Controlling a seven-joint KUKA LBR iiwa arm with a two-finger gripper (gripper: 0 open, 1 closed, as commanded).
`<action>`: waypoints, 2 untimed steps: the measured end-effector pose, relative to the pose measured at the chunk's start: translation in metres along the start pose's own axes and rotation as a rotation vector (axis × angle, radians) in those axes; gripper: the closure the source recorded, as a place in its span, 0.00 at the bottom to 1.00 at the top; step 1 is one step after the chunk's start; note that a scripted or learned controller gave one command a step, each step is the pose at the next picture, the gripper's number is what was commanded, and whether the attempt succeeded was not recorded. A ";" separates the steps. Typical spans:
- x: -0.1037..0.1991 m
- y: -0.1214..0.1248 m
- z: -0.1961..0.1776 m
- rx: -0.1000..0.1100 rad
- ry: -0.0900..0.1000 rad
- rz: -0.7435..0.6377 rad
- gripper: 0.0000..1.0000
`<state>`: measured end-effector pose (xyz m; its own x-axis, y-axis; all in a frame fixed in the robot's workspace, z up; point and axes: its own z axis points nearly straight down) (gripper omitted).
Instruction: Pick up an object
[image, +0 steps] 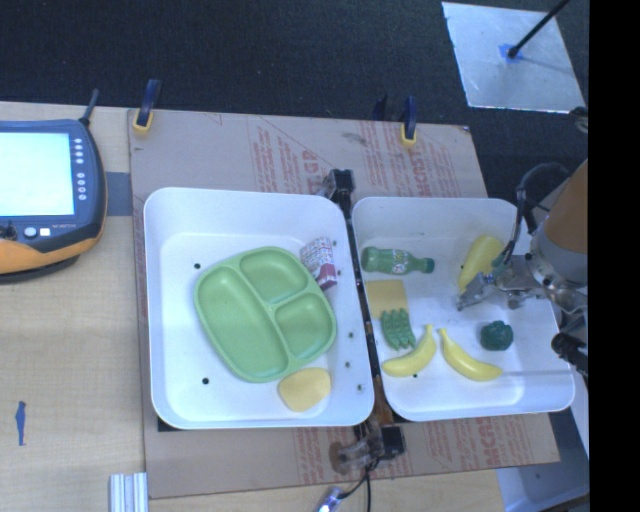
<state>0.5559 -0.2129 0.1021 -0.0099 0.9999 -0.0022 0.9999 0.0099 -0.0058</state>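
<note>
The arm comes in from the right edge, its orange band visible above the grey wrist, and the pincer (478, 292) sits low over the right bin (440, 400), near that bin's right side. Whether the pincer is released or clenched cannot be told from this slanted overhead view.

The pincer's tip lies just beside the lower end of a yellow pepper-like piece (480, 257), which leans diagonally toward the bin's back wall. That closeness suggests the program has chosen this piece as its target, though nothing can be seen between the pincer's parts, so no grasp can be claimed. A dark green lump (496, 335) rests just below the wrist and is another possible candidate.

The rest of the right bin is loosely scattered: a green bottle (396, 262) lying on its side near the dividing wall, a pale yellow block (386, 295) beneath it, a small green ridged piece (397, 327), and two bananas (441, 352) meeting near the front. These lie apart enough that each could be approached alone.

The left bin (170, 300) holds a green divided plate (264, 312), with a small can (320, 261) touching its upper right edge and a yellow lump (304, 388) at its lower edge. Both bins rest on a sheet of cardboard clamped to the worktop (70, 370).
</note>
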 end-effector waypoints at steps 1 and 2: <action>0.025 0.072 0.009 -0.003 0.000 0.005 0.00; 0.025 0.071 -0.001 -0.001 0.001 0.003 1.00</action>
<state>0.6271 -0.1877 0.1023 -0.0073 1.0000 -0.0008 1.0000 0.0073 -0.0052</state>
